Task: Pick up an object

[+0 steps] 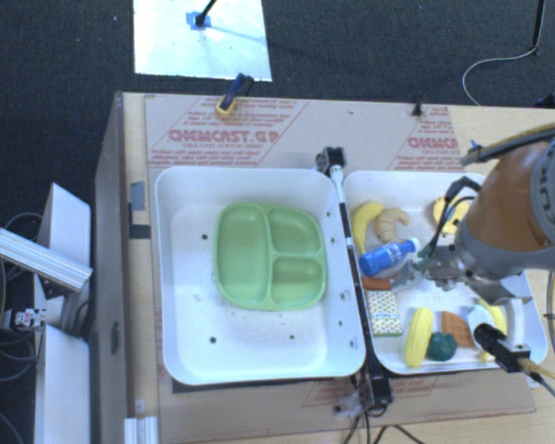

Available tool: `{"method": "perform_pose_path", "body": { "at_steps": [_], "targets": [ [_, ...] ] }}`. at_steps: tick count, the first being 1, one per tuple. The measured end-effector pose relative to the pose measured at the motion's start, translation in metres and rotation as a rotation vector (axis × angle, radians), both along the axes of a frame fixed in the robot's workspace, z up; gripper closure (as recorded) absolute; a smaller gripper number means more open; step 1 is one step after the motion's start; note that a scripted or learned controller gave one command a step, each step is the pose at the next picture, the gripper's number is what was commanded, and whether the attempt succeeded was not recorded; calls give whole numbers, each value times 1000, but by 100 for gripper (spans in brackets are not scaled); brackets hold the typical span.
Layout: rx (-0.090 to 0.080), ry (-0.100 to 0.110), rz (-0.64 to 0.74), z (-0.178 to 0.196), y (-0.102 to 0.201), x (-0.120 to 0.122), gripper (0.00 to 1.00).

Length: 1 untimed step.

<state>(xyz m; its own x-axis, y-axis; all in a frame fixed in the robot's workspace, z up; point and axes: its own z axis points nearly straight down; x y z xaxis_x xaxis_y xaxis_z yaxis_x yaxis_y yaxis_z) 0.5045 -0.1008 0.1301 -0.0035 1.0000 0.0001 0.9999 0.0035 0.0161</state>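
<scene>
hand | touching blue bottle | right bin

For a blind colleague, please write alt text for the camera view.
The grey and orange arm reaches into the right bin, its tool beside a blue bottle among a banana and other small items. The left bin holds a green divided plate.

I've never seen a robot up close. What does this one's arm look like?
The arm is thick and rounded, with a broad orange band above the wrist and grey metal on either side. Dark cables loop along the wrist. The gripper at its end is a small, dark grey metal part.
</scene>
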Motion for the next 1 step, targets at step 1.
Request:
{"method": "perform_pose_path", "body": {
  "at_steps": [1],
  "targets": [
    [0, 0, -3, -41, 11, -13, 0]
  ]
}}
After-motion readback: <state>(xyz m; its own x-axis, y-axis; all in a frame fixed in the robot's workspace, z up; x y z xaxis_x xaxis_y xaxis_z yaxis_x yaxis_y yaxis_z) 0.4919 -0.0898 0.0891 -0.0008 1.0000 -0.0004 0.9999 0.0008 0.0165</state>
